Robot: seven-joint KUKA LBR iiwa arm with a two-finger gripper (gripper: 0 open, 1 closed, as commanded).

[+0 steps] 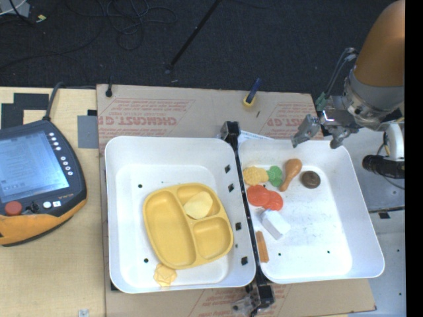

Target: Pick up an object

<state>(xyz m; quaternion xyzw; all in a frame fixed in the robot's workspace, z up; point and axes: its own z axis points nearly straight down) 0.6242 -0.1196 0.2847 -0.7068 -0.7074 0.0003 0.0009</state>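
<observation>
Landmark: the right bin (pixel 360 240), the white one nearer the arm; every place below is reckoned from it.
Gripper: the gripper (pixel 325 132) hangs over the bin's far rim, toward its far right corner, above the toys and apart from all of them.
Pincer state: the two fingers stand spread wide with nothing between them.
Candidate objects: a cluster sits in the bin's far left part, made up of a drumstick (pixel 291 173), a brown round piece (pixel 310 179), a green piece (pixel 275 174), a yellow lump (pixel 254 175), red slices (pixel 264 197), a white block (pixel 275 224) and an orange stick (pixel 262 246) along the left wall.
Nearest target: the drumstick and the brown round piece lie closest to the gripper, toward the bin's middle from it.
Outside the bin: a yellow tray (pixel 188 226) lies in the left bin (pixel 125 177) next door.
Risk, crowding: the toys touch or nearly touch, so a descent could likely nudge a neighbour or catch two.
Risk, rim: coming straight down from here would probably meet the far wall, not a toy.
Risk, shape: the round piece looks low and may slip from the fingers.
</observation>
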